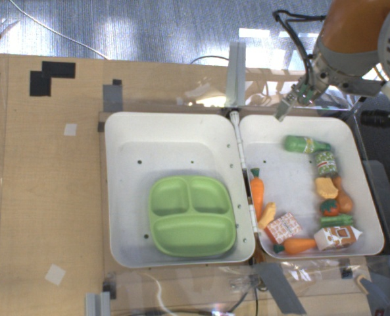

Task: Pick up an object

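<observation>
Down front, hard against the near wall of the right bin (280, 166): white carton (337, 237), orange carrot (298, 245) beside it, red-and-white box (285, 227) just behind. Further back along the right wall, packed close: green block (336, 220), something red and something brown, yellow piece (326, 188), labelled can (324, 163), and at the far end a green bottle (306, 143) lying on its side. By the divider, a second carrot (256, 189) and a yellow wedge (268, 214). Over in the left bin (116, 176), only a green divided plate (191, 216).

Up top, gripper (281, 114) hanging over the far rim of the right bin, well clear of every toy, holding nothing visible. Clenched or released? Cannot tell from this angle.

Likeliest target, judging by closeness: the green bottle. Probably light hollow plastic, stiff, smooth and rounded, so apt to roll or squirt out. Best taken across the narrow middle of the body, away from the can touching its end.

Hard to read: the small red and brown pieces, overlapping. Arm cut off by the frame's top right corner.
</observation>
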`<move>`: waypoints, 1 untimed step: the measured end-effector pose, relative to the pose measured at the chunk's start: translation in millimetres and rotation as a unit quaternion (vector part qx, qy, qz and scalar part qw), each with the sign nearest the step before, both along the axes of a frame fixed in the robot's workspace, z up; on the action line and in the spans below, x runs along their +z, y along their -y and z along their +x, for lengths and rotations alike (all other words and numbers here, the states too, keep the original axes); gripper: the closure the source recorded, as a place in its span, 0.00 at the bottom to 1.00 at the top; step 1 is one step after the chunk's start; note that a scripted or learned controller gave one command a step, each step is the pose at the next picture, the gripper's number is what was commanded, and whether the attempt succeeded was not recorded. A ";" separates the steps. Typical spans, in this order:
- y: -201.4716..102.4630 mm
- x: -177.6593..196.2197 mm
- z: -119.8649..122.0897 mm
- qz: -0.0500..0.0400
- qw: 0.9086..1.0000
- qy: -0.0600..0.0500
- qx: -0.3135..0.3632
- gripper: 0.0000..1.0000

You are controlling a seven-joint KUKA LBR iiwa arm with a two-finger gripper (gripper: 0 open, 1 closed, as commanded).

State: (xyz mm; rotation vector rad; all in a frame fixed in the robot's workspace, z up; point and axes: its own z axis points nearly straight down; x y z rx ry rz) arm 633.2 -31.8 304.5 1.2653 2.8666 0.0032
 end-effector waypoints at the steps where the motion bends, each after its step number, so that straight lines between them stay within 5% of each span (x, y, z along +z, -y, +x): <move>1: -67.7 54.7 16.2 0.002 0.998 0.001 -0.061 1.00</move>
